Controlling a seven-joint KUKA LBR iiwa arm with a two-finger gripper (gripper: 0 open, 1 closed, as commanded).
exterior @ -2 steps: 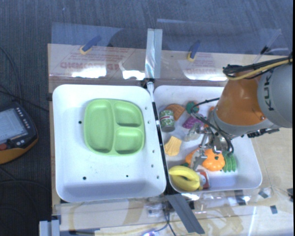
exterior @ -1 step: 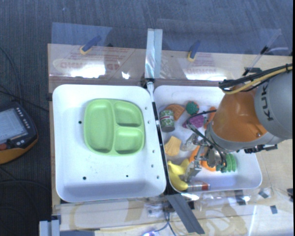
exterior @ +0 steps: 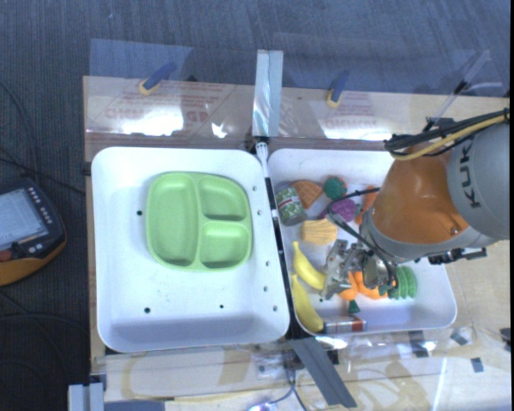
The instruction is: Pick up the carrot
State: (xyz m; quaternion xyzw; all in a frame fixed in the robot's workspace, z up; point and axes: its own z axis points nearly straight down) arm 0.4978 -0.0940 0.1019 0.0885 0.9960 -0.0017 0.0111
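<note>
At 5 o'clock in right bin [exterior: 445, 311], we see fingers [exterior: 347, 272] beside carrot [exterior: 366, 286], grip state unclear; lift remains.

We look down from one fixed camera set high above the bench [exterior: 103, 114], tilted slightly so its far edge sits at the top, far enough back to take in both bins [exterior: 120, 315] whole, some floor [exterior: 34, 41] around them, and the arm [exterior: 445, 195] entering from the right.
</note>
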